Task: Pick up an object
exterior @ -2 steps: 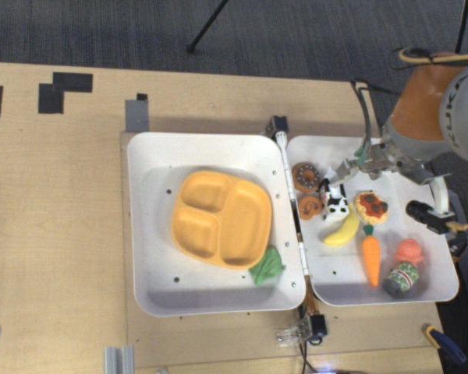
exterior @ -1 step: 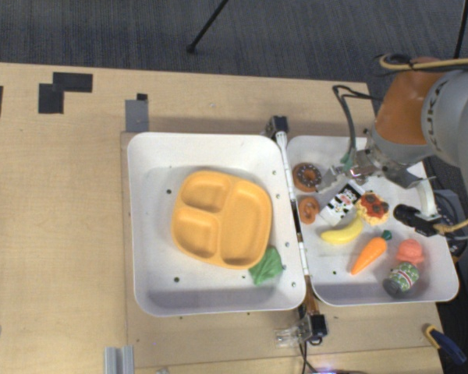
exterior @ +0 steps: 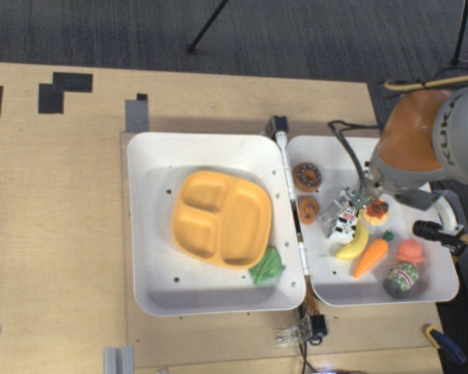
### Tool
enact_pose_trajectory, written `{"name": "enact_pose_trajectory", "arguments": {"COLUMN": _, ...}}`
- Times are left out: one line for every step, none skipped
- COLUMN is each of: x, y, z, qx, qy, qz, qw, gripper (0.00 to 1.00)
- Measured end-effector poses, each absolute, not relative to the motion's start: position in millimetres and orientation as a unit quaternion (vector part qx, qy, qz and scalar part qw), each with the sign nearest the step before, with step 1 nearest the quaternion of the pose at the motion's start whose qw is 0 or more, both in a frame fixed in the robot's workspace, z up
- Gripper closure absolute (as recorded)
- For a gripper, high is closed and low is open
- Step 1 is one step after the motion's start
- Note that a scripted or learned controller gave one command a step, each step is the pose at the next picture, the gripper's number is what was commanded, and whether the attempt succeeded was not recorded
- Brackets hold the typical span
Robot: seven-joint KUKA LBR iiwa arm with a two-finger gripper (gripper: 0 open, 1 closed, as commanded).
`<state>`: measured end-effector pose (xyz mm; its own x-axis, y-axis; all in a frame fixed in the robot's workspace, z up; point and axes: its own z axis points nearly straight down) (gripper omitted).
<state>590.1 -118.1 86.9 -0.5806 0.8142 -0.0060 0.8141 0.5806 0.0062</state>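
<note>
Over the right bin (exterior: pixel 446 285), my arm (exterior: pixel 421 135) has the hand (exterior: pixel 345 215) low among the toys, at the cluttered spot beside the banana (exterior: pixel 356 242). I cannot tell from this slant how the hand is set, nor whether anything is caught in it. Every candidate appears to lie on the bin floor: two donuts (exterior: pixel 306 177) near the divider, the banana touching the carrot (exterior: pixel 370 258), a pink piece (exterior: pixel 409 251) and a can (exterior: pixel 402 279) by the front corner. Across the divider, the left bin (exterior: pixel 144 209) holds a yellow tray (exterior: pixel 221 217) with a green leaf (exterior: pixel 267 267) at its edge. My reading: approach made, no pick shown, the lift to come.
</note>
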Motion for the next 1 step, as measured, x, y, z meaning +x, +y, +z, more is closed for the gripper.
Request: {"name": "enact_pose_trajectory", "arguments": {"x": 569.5, "y": -92.0, "z": 87.3, "qx": 0.598, "qy": 0.802, "qz": 0.0024, "qw": 0.004, "gripper": 0.00}}
